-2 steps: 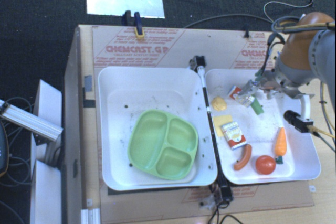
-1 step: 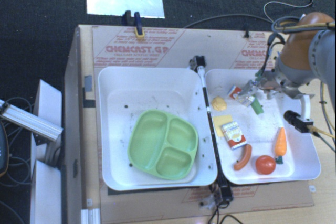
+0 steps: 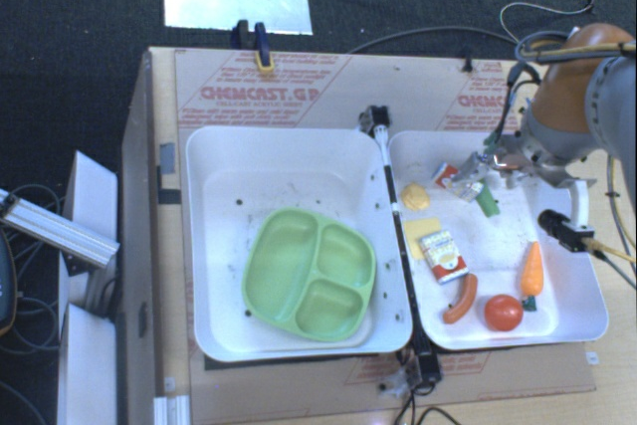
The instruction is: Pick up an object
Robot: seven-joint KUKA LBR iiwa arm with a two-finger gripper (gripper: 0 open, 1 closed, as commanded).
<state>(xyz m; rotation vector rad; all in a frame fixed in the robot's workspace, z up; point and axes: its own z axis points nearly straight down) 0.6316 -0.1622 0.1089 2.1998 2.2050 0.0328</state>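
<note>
My gripper (image 3: pixel 476 178) hangs low over the back part of the right bin (image 3: pixel 587 314), reaching in from the right. Just left of it lies a small red and white item (image 3: pixel 447 176), and a small green piece (image 3: pixel 488 205) lies right below it. Whether either touches the gripper is unclear. Further forward in the same bin lie a yellow lump (image 3: pixel 415 197), a flat yellow slab (image 3: pixel 422 233), a red and white carton (image 3: pixel 444 257), a brown sausage (image 3: pixel 460 299), a red tomato (image 3: pixel 504 313) and an orange carrot (image 3: pixel 532 270).
The left bin (image 3: pixel 214 214) holds a green divided plate (image 3: pixel 311 272). A black ridge (image 3: pixel 396 214) separates the two bins. The grey arm with its orange band (image 3: pixel 597 40) and cables cross the right bin's far right side.
</note>
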